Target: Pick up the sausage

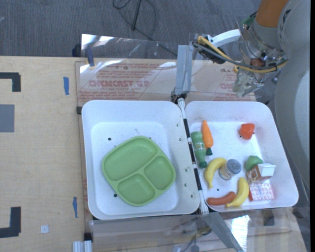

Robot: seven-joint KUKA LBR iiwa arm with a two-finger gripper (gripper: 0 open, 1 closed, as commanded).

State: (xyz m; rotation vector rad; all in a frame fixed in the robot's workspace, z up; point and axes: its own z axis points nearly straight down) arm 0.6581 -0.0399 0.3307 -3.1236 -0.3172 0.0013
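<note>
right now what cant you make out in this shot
- Gripper, camera view: too blurred to tell open from shut.
- Arm: cut off by the top and right edges.
- Small carton: its print is too small to read.
- Sausage: one end is tucked against a banana.

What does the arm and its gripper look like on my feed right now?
The arm is grey, with an orange band above the wrist. Yellow and black cables loop beside a white bracket. The gripper is pale grey metal.
</note>
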